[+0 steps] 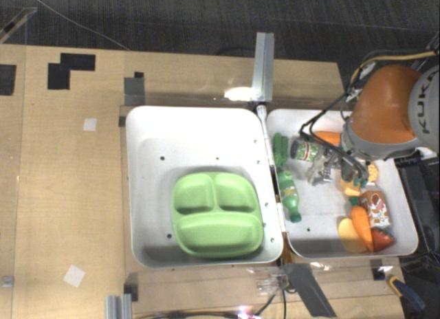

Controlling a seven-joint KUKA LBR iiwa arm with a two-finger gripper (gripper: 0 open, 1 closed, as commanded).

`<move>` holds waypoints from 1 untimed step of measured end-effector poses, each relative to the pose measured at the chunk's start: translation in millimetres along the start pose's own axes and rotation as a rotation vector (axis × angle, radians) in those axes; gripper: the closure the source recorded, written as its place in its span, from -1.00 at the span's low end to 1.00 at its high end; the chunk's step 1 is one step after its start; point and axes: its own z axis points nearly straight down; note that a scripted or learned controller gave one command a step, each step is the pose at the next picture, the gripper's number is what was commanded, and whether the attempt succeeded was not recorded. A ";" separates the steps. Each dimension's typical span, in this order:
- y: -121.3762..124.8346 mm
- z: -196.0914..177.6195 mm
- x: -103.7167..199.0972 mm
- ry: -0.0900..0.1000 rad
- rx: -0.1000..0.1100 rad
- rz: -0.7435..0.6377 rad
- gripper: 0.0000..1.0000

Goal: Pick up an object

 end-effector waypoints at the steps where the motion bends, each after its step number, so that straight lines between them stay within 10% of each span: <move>1: -30.4 -74.8 -66.4 0.018 -0.001 -0.311 1.00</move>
